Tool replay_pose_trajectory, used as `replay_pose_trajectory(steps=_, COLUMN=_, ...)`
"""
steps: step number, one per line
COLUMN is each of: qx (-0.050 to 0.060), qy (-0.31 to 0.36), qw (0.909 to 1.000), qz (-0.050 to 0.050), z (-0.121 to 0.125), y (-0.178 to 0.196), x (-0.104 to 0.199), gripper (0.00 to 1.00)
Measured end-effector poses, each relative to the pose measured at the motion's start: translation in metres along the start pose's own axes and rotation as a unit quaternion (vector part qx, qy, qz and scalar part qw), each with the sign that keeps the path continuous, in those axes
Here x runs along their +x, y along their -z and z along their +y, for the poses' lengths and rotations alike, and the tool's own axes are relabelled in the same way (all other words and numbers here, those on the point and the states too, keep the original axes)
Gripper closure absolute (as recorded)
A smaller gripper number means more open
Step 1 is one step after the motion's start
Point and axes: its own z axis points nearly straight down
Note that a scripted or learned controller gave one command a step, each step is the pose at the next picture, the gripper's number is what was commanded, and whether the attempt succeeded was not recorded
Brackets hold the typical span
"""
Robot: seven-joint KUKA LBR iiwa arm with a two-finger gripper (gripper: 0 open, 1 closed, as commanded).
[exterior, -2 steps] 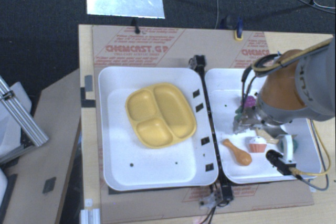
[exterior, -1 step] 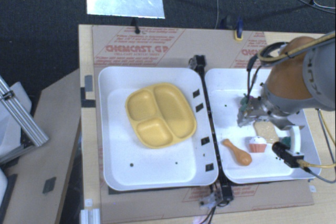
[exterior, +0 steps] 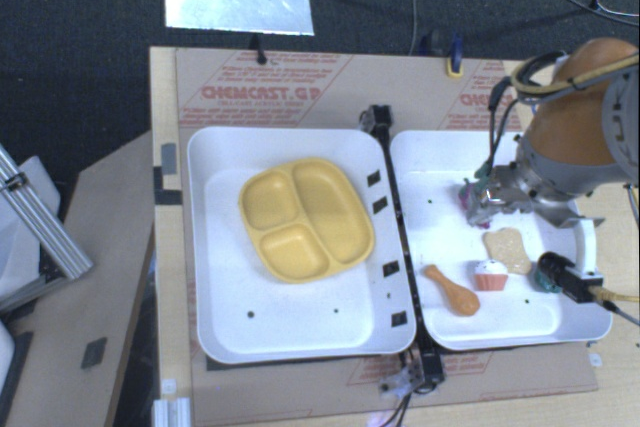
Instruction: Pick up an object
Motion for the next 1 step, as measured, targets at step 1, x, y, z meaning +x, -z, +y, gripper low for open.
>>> replay_pose_trajectory(steps=1, qx=0.002, qy=0.003, qw=1.0000, qz=0.001, z=0.0074, y=-0.0014, x=0.0481, gripper=1.00)
